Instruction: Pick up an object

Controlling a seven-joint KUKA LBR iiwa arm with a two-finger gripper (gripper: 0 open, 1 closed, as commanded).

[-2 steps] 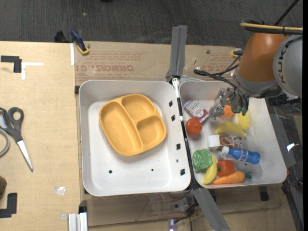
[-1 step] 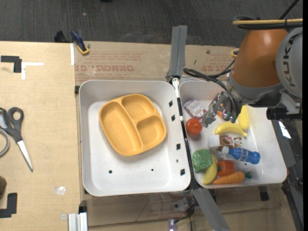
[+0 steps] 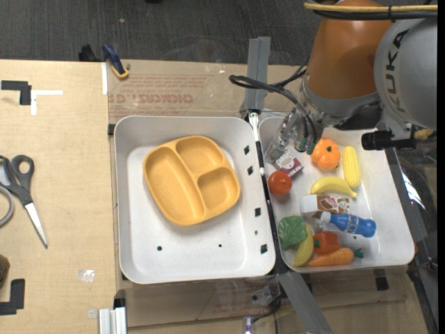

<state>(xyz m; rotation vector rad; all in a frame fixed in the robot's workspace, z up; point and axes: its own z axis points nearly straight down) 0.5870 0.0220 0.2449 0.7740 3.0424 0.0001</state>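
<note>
The right bin (image 3: 396,186) holds several toy foods. An orange fruit (image 3: 325,154), a yellow corn cob (image 3: 351,167) and a banana (image 3: 332,186) lie toward its back and middle. A red tomato (image 3: 280,182) and a small red-and-white carton (image 3: 288,164) sit by its left wall. My gripper (image 3: 295,135) hangs low over the bin's back left corner, just above that small carton and left of the orange fruit. Nothing shows as held in it.
The left bin (image 3: 132,207) bears a yellow divided plate (image 3: 192,179). At the front of the right bin lie a blue bottle (image 3: 351,224), a brown carton (image 3: 332,203), a green vegetable (image 3: 292,229), a red pepper (image 3: 323,242) and a carrot (image 3: 332,258). Scissors (image 3: 24,193) lie on the bench at far left.
</note>
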